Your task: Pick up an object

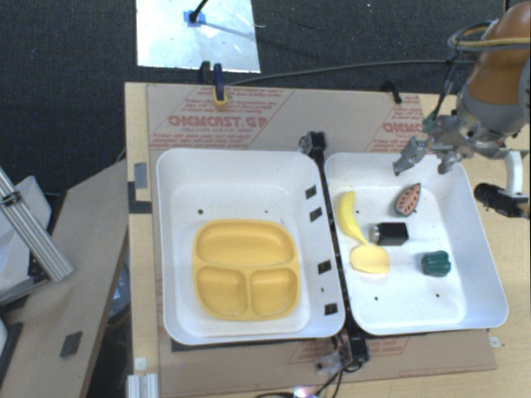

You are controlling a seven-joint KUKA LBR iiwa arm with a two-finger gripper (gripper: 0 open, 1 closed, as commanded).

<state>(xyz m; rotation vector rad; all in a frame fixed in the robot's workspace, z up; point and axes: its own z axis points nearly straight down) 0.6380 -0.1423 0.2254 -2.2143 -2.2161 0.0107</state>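
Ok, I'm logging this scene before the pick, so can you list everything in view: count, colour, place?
Bins: two, white, side by side on the bench.
Divided tray: one, yellow, in the left bin.
Banana: one, yellow, right bin, near its left wall.
Yellow spoon-like piece: one, right bin, below the banana.
Black block: one, middle of the right bin.
Reddish oval item: one, right bin, upper part.
Green object: one, right bin, right side.
Blue clamp: one, bench's back edge.
Gripper: one, grey, jaws spread, above the right bin's back edge.

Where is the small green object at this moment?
The green object lies in the right bin, toward its right wall, to the right of the black block and below the reddish oval piece.
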